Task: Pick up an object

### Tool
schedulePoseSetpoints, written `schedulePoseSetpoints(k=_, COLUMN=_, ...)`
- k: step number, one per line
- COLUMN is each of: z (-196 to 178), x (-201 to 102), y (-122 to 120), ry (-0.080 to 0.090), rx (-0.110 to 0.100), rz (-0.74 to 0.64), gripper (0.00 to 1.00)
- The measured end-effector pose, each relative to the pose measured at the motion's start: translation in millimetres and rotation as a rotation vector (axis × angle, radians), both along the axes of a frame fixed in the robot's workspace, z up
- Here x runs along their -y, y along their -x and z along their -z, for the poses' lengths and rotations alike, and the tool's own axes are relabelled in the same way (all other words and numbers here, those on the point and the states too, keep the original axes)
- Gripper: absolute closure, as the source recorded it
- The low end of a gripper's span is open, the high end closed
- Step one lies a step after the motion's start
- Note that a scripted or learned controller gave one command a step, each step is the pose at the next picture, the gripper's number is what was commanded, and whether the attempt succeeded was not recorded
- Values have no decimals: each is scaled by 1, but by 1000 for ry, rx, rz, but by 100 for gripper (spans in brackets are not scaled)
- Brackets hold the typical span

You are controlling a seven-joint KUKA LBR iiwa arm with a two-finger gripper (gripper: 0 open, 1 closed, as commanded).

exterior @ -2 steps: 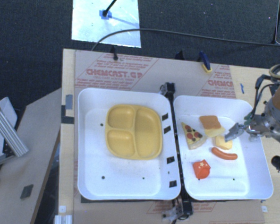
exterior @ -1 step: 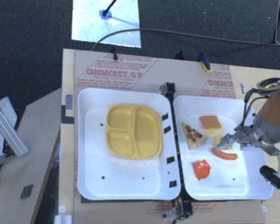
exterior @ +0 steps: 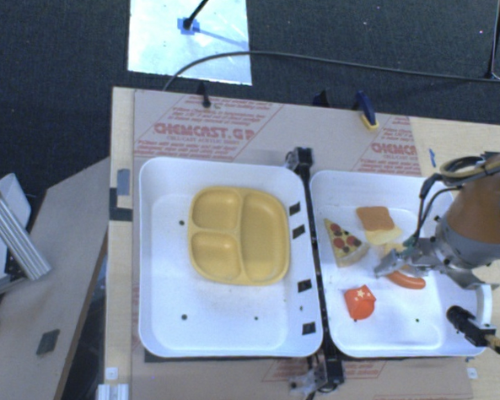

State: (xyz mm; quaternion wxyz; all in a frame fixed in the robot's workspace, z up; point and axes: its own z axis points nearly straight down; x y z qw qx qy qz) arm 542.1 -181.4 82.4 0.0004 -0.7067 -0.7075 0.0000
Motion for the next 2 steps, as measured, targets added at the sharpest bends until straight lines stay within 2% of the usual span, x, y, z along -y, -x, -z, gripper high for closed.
schedulePoseSetpoints(k=1, z=-13, x=0, y=-1, ry=2, rx=5, rz=-1, gripper=100)
schedulePoseSetpoints(k=2, z=-57, x=4, y=-2, ry=2, rx=5, rz=-2, gripper=100)
